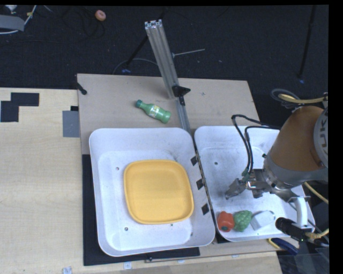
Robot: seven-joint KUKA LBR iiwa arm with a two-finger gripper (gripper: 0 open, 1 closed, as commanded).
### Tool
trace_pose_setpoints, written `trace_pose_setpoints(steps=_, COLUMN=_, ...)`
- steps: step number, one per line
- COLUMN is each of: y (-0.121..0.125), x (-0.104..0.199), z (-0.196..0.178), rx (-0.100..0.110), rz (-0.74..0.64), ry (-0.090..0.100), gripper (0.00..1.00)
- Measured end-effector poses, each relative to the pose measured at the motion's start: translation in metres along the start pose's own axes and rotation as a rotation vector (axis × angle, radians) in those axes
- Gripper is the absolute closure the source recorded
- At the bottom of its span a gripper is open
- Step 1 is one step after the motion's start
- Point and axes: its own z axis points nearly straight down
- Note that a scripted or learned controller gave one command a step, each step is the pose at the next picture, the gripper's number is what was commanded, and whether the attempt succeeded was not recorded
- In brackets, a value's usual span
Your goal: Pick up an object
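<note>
Camera view, looking down at a slant: no brand or writing can be read on any item; the small green plastic bottle (153, 111) carries a pale label band, too small to read. It lies on its side on the bare tan board of the bench (225, 99), behind the bins and just left of a slanted aluminium extrusion post (165, 55).

Left shallow white bin (102, 160) holds one square yellow plastic plate with rounded corners (158, 191), lying flat near the middle.

Right shallow white bin (220, 144) holds three items along its near edge: a small red-orange pepper-like toy (225, 221), touching a knobbly green toy (242, 220) on its right, then a small white block (262, 219) just beside that.

Grey arm with orange band (298, 143) reaches in from the right. Claw (236, 189) hangs over the right bin floor, above and apart from the three items; nothing seen between its fingers. Whether they are spread or closed: cannot tell.

Surroundings: pale wood-pattern surface (37, 176) with black patches to the left; dark carpeted floor (241, 37) behind, with cables and a small orange ball (100, 15).
</note>
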Motion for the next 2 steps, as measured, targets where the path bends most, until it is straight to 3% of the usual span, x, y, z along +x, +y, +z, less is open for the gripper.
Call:
trace_pose_setpoints(steps=1, y=0.001, x=0.006, z=0.044, rx=-0.002, rz=0.0, ry=0.0, gripper=0.0)
trace_pose_setpoints(steps=2, y=0.002, x=0.004, z=0.032, rx=-0.005, rz=0.003, ry=-0.001, gripper=1.0)
